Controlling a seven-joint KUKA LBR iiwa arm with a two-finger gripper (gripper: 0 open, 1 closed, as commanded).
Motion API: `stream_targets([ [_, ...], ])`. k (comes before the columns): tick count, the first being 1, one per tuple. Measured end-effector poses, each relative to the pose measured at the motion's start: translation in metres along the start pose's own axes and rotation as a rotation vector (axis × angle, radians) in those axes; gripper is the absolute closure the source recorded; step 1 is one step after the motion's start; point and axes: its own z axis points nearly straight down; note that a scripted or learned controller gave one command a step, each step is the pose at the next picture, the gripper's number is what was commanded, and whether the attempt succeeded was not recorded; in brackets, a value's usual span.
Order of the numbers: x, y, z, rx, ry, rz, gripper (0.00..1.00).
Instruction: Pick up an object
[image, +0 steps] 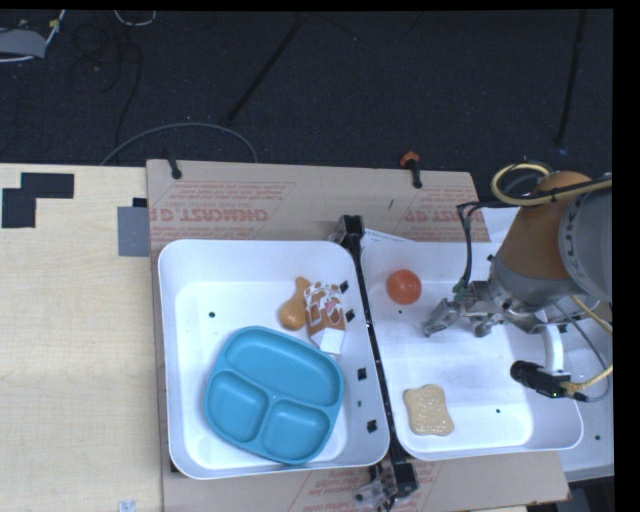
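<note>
In the right bin (500, 430) an orange-red ball (404, 286) lies near the back left, and a tan slice of toast (429, 410) lies near the front left. My gripper (441, 321) hangs over the right bin's middle, just right of the ball and a little nearer the front, with grey fingers (436, 323) pointing left; nothing shows between them. The left bin (185, 300) holds a blue divided plate (272, 393), a tan pear-shaped toy (293, 309) and a small brown and white packet (325, 310) beside it.
A black divider strip (365, 330) runs between the two bins. The arm's orange band (535, 240) and loose cables (550, 380) occupy the right bin's right side. Cardboard (300, 200) lies under the bins, with wooden bench to the left.
</note>
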Motion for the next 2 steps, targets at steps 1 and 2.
stream_targets([
  [1, -0.001, 0.000, -0.012, -0.001, 0.000, 0.002, 1.00],
  [2, -0.005, -0.005, -0.056, -0.008, -0.003, 0.004, 1.00],
])
